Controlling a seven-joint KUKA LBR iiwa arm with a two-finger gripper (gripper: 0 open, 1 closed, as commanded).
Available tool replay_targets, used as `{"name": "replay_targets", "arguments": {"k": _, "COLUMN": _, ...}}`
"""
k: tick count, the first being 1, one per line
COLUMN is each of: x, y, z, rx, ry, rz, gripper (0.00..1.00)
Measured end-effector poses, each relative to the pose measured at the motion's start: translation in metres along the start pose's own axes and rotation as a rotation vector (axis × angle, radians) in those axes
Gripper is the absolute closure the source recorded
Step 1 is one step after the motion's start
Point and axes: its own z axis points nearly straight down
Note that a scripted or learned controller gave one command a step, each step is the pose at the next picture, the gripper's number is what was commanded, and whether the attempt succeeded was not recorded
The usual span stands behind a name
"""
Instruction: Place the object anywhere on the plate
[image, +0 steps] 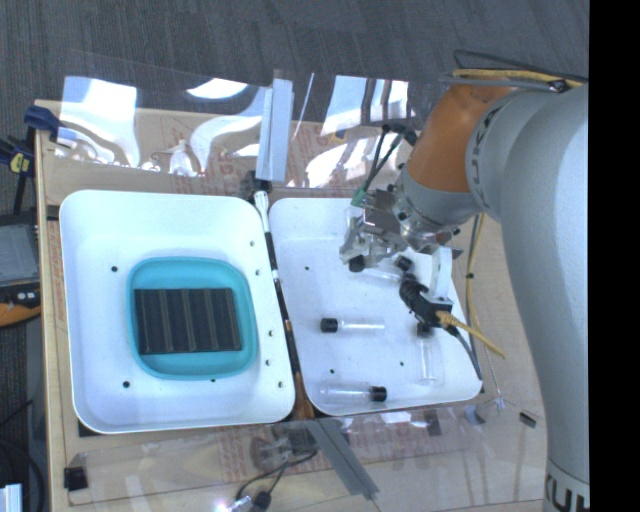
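Clear tube (352, 325) on right bin floor below end effector (358, 248), its grip state unclear.

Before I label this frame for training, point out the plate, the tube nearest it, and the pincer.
plate (190, 366): camera view, on its teal front rim.
tube (352, 325): camera view, on its clear body, beside the black cap.
pincer (354, 252): camera view, between its fingertips.

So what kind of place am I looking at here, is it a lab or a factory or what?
Most likely a robotics lab test bench. A grey arm with an orange band reaches over two white bins; one holds a teal plate, the other clear tubes, with loose cables nearby.
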Motion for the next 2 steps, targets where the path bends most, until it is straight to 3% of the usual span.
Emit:
{"name": "replay_targets", "arguments": {"k": 1, "x": 0.060, "y": -0.063, "z": 0.014, "rx": 0.003, "ry": -0.002, "rz": -0.182, "gripper": 1.00}}
{"name": "replay_targets", "arguments": {"k": 2, "x": 0.129, "y": -0.031, "z": 0.014, "rx": -0.001, "ry": -0.003, "rz": -0.406, "gripper": 1.00}}
